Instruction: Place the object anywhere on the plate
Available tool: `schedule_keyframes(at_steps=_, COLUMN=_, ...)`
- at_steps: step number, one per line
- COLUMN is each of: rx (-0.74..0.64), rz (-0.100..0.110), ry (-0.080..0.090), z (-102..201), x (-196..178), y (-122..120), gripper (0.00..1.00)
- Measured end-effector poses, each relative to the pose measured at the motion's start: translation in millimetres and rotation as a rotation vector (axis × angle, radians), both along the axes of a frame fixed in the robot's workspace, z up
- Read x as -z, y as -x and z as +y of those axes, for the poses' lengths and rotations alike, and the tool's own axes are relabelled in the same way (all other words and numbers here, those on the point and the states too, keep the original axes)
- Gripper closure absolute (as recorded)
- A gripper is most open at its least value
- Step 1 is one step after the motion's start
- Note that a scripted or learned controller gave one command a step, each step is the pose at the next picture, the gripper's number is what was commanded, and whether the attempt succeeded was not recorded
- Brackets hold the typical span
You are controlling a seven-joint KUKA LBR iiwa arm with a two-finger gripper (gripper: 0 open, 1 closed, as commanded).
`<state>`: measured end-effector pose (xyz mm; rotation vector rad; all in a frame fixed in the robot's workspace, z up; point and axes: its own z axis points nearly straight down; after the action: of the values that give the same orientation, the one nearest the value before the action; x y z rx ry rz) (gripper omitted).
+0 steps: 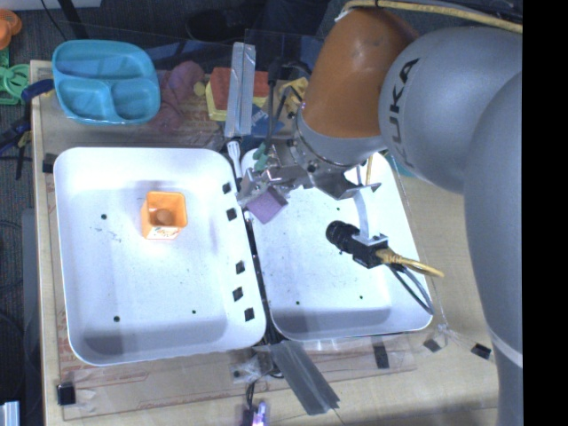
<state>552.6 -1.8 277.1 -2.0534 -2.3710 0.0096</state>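
Arm (pixel 444 105) fills the right side, wrist over the bin divider — carry step, judged mid-transfer.
Right bin (pixel 337 309) sits under the gripper (pixel 264 193); left bin (pixel 133 309) holds the orange plate (pixel 163 214), well apart. Gripper appears clamped on a small purple object (pixel 265 206) hanging at its tips, just right of the divider. Next move calls for travel left over the plate, lower, then release.

Small purple block (pixel 265 206) at the right bin's (pixel 390 313) left edge.
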Motion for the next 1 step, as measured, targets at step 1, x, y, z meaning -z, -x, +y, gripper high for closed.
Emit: schedule_keyframes(at_steps=1, rx=-0.099, rz=0.001, ry=-0.001, z=53.0, x=66.2, y=-103.2, gripper=1.0)
